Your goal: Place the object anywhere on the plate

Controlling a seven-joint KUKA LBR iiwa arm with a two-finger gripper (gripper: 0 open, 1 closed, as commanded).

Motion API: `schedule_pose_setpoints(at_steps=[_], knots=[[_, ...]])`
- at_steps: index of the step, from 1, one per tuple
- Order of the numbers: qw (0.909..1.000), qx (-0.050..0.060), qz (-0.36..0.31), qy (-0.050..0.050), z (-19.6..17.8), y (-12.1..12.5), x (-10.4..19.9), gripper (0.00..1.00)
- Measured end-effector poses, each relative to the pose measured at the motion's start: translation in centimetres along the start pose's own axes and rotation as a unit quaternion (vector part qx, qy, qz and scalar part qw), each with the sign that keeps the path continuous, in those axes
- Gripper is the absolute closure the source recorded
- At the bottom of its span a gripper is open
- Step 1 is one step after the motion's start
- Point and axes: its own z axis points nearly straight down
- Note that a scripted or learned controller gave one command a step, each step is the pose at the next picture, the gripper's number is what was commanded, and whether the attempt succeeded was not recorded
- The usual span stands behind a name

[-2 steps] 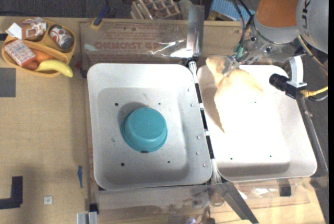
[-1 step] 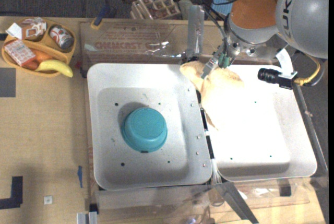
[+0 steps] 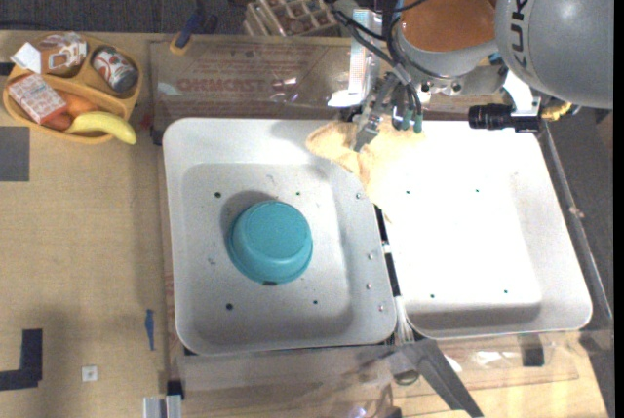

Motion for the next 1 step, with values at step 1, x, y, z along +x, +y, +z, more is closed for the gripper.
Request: schedule_pose_setpoints(at_steps=[1], knots=[[0.9838,-0.001,-0.179,-0.001,0.74,5.18,1.67,1.00]])
